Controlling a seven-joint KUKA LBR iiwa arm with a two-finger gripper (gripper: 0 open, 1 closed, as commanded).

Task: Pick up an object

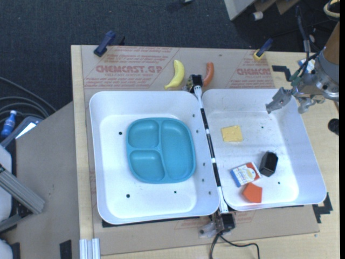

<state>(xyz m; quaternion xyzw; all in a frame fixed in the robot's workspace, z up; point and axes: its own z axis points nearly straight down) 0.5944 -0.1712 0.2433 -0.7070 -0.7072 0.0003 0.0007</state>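
Observation:
The right bin [302, 139] holds a flat yellow square [232, 134] near its middle. Towards the bin's front lie a black object [268, 163], a small blue-and-white box [245, 173] and an orange block [252, 192]. My gripper [289, 104] hangs over the bin's far right corner, well away from all of them. It is open, with nothing between its fingers [275, 101].
The left bin [105, 144] holds a blue divided plate [160, 149]. A toy banana [175, 74] and an orange sausage-shaped piece [208, 73] lie on the bench behind the bins. Clamps sit at the bench's back edge.

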